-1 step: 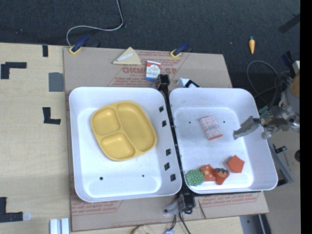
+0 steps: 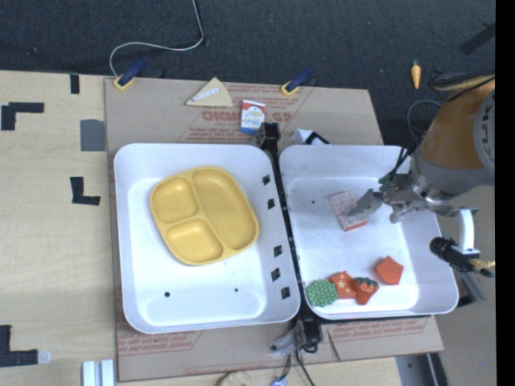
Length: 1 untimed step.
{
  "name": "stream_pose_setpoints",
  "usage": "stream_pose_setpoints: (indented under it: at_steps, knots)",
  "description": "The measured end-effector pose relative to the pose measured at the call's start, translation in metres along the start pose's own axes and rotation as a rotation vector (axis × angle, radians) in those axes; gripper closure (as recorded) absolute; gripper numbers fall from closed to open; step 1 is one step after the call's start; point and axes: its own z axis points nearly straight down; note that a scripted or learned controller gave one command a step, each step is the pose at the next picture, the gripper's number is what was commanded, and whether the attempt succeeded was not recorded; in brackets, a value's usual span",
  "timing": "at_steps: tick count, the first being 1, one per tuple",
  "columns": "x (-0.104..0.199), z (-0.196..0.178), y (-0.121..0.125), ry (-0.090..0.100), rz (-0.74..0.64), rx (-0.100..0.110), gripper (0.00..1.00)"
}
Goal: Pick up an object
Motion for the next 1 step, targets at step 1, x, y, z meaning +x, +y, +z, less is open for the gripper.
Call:
stream_pose_setpoints:
  at_steps: [1]
  knots:
    - [0.0411, 0.0651, 0.042, -0.006, 0.0, -0.013, 0.0]
